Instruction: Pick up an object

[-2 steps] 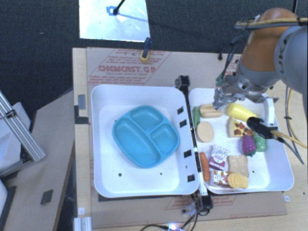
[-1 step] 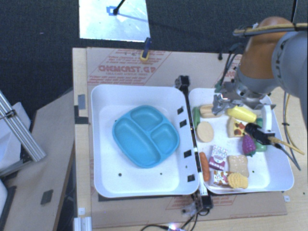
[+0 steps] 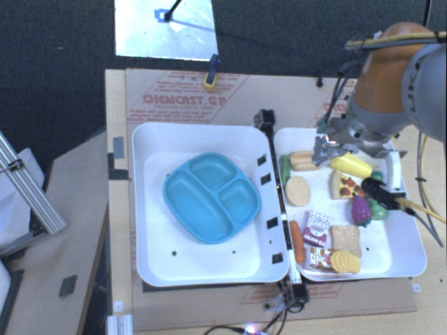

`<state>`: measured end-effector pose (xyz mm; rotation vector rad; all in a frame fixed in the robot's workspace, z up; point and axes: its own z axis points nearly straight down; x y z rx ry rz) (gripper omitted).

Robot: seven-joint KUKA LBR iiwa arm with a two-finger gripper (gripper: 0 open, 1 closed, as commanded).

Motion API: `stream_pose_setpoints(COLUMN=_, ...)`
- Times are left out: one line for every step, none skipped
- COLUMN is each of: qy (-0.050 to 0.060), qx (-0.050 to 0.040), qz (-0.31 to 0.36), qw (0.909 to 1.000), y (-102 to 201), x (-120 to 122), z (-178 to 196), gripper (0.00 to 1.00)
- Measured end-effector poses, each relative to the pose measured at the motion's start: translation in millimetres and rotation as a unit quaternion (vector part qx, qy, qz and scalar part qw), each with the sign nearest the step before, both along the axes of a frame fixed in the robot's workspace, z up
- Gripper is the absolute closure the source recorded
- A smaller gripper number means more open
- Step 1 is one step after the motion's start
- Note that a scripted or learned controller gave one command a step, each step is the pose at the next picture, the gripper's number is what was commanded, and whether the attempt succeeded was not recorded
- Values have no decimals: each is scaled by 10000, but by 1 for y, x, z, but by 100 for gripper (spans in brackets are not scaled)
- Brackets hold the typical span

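Observation:
The right bin holds several toy foods. Near its back left are a tan bun, a round beige cookie and a green piece. A yellow banana, a pizza slice and purple grapes lie to the right. An orange carrot, two snack packets, a cracker and a yellow waffle lie at the front. My gripper hangs low over the bin's back, just right of the bun and left of the banana. I see nothing held in it.
The left bin holds a blue divided plate. A black divider with clips runs between the bins. The arm's grey body and its cables hang over the right bin's far right side.

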<state>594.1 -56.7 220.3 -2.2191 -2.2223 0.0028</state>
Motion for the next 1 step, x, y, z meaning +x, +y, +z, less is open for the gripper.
stream_pose_setpoints(qy=-2, qx=5, qz=25, qw=10000, y=17, x=5, z=9, gripper=100)
